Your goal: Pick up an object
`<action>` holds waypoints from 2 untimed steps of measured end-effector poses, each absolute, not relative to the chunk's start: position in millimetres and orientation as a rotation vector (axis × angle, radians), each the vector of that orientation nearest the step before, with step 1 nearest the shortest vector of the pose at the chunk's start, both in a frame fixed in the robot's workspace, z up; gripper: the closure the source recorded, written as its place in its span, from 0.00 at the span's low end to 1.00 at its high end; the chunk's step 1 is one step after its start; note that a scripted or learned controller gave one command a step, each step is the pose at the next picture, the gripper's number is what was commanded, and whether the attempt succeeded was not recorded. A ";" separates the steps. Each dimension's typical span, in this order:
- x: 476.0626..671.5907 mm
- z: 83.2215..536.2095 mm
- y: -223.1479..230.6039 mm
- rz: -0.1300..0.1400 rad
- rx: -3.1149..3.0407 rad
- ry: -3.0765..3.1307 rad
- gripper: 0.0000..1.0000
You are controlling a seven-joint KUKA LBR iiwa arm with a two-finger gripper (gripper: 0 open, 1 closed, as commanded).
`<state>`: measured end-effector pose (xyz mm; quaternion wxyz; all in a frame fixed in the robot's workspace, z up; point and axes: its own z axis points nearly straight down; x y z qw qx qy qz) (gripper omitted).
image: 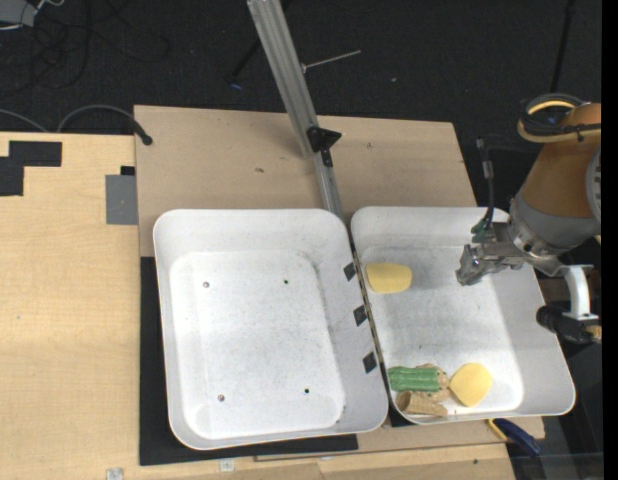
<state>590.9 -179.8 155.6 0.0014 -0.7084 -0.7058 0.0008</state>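
In the right bin, a pale yellow lump lies near the left wall. At the front of that bin sit a green ridged piece, a round yellow object and a tan piece, bunched together. My gripper hangs over the right bin's back right area, well to the right of the pale yellow lump and apart from it. Nothing shows between its fingers.
The left bin stands beside the right one, joined by black clips. A slanted metal rail rises behind the bins. The grey and orange arm comes in from the right edge.
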 end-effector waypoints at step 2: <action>597.4 214.9 -180.5 0.000 -2.221 -2.222 1.00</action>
